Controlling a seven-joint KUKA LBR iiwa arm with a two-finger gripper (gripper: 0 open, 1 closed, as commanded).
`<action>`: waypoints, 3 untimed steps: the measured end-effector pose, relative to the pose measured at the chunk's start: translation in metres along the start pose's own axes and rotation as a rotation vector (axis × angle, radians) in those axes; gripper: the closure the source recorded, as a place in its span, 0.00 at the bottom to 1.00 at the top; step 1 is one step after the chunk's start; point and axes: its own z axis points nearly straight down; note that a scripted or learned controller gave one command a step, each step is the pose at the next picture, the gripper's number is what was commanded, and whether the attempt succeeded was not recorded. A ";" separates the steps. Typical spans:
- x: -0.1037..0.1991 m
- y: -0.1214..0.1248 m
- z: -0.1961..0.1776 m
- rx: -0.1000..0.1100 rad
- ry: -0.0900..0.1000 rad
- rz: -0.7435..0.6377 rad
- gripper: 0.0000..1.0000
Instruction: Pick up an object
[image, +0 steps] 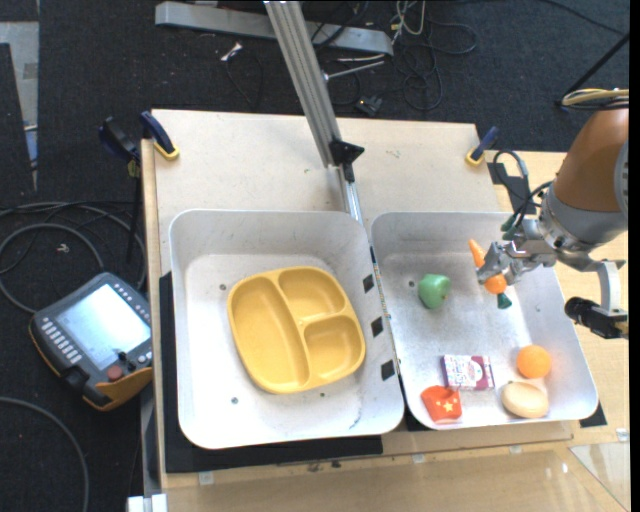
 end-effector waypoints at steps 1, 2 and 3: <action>0.000 0.002 -0.047 -0.001 -0.001 0.000 1.00; 0.057 0.005 -0.055 0.005 0.004 -0.006 1.00; 0.102 0.018 -0.053 0.004 0.003 -0.005 1.00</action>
